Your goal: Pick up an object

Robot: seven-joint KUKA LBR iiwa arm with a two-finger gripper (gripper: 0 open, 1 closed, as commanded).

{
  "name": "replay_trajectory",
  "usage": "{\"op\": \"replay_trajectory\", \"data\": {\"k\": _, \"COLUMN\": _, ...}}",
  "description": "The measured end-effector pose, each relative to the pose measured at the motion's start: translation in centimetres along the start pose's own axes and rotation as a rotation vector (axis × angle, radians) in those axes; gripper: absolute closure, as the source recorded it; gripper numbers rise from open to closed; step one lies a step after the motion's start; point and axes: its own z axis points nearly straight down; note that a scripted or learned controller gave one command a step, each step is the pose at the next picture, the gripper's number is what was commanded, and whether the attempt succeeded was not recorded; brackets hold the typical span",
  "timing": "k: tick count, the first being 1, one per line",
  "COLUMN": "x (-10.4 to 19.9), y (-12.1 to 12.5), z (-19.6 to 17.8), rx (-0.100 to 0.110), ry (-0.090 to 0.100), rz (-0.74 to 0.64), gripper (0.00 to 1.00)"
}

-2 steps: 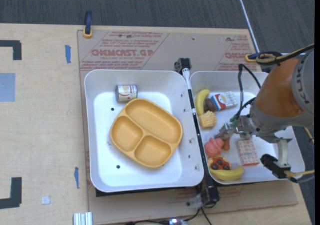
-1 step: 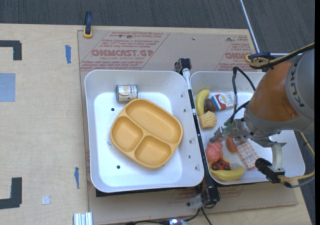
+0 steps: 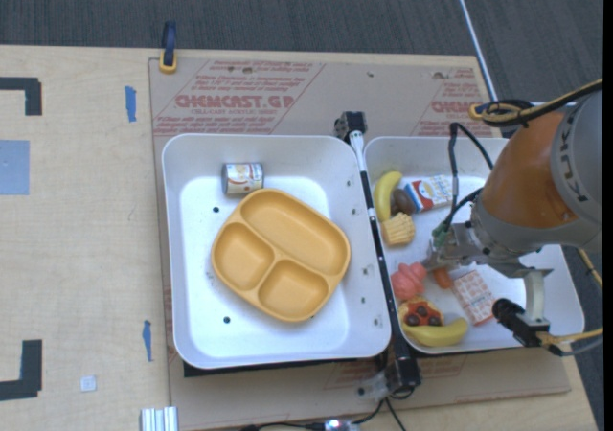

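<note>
Hovering gripper (image 3: 442,261) low over right bin (image 3: 573,300) (grip state unreadable), nothing lifted; strawberry (image 3: 409,279) at nine o'clock.

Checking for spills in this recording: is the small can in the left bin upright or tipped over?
Tipped over: the can lies on its side, its label wall facing up.

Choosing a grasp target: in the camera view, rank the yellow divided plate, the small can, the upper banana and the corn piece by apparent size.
1. yellow divided plate
2. upper banana
3. small can and corn piece, which look too alike to separate.
</note>
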Motion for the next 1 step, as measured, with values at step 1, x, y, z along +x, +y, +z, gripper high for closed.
{"op": "replay_trajectory", "data": {"k": 1, "x": 3.69, "y": -3.07, "z": -8.84, "rx": 0.007, "ry": 0.002, "rz": -0.002, "gripper": 1.0}}
